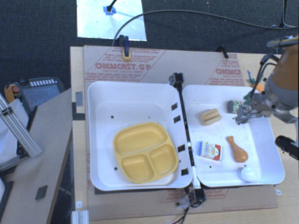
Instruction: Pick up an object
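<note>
Over right bin [268, 139], upper right: gripper [244, 114] low, jaw state cannot tell. Nearest object, bread-roll toy [210, 116], lies just left of it, apart. Judged light, stiff, rounded; grasp across short width. Drumstick toy [238, 149] and carton [210, 150] below.
</note>
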Available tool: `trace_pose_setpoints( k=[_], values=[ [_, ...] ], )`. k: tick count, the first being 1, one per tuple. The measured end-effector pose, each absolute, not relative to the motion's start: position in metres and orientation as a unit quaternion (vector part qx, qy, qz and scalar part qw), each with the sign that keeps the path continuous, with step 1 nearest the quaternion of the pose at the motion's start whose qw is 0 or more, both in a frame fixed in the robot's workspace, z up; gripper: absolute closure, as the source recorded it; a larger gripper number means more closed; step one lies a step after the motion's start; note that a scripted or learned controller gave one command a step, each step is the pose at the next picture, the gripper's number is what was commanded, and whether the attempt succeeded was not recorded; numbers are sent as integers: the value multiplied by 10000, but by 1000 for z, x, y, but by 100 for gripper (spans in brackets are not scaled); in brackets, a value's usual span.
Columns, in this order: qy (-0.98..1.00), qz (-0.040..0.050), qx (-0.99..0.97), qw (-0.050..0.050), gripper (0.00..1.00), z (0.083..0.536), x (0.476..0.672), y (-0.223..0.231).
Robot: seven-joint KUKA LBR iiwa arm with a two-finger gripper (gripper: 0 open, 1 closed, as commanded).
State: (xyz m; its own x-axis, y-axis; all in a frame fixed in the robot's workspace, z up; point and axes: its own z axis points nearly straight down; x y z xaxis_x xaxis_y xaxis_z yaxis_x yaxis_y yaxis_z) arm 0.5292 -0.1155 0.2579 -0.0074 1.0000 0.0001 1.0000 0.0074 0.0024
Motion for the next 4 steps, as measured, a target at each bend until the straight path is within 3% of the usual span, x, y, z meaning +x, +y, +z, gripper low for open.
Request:
trace_pose_setpoints(
  k=[1,2,4],
  values=[
    [7102,10,7040,6,100,257,535,-69],
    [7110,13,7032,-2,100,261,529,-12],
    [7105,3,7037,-11,100,229,518,88]
  ],
)
